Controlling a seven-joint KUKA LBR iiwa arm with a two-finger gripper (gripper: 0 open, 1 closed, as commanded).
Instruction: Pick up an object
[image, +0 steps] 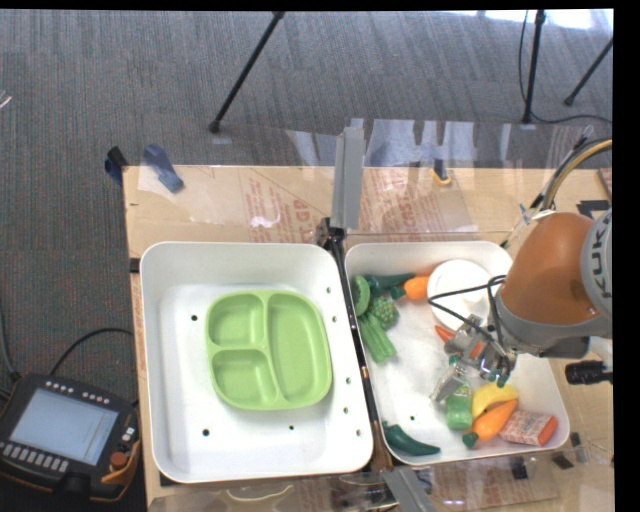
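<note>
Toy food crowds the right bin (400, 425): a dark green pepper (410, 440) at its six o'clock edge, an orange carrot (492, 420) and yellow banana (492, 398) toward four o'clock. Just above them hangs the gripper (458, 380), fingers spread, gripping nothing. Farther back lies a white bowl (460, 282). A green divided plate (268, 350) fills the left bin (180, 280).

The light green divided plate (268, 350) and the two shallow white bins (160, 300) look like smooth plastic; the brown bench top (230, 205) seems matt cardboard.
</note>
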